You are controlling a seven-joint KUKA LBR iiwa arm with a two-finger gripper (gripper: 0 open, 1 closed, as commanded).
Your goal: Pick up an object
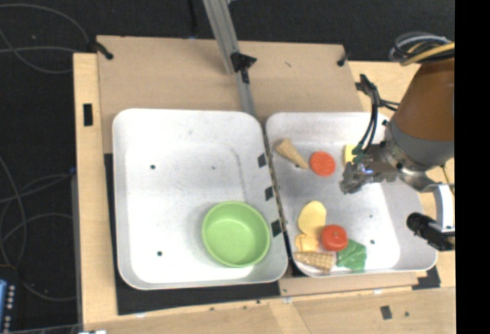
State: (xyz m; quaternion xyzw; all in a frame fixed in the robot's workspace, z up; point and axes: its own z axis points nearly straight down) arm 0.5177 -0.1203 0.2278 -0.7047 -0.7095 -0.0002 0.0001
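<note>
Taking the right bin (383, 237) as the landmark, its near rim carries a crowded heap: a waffle-patterned piece (315, 260) lies on the rim at the corner towards the left bin, a red tomato-like ball (334, 236) sits just behind it, a green leafy piece (351, 257) touches the ball on the arm's side, and a pale yellow piece (311, 215) leans in just beyond them; all look like light, rigid plastic play food, probably slick, and packed too tightly for a clean grip. In the left bin (153, 171) a green bowl (236, 233) rests near the front corner next to the landmark; it looks light, stiff and best taken by its rim. Further back in the right bin, an orange disc (322, 164) lies apart from its neighbours, with a tan cone (291, 153) beside it towards the left bin; the disc seems the likeliest target, small, hard and smooth, best pinched across its width. The gripper (354, 178) sits low just beside the disc on the arm's side; how far it is open I cannot tell, and nothing is visibly held.
</note>
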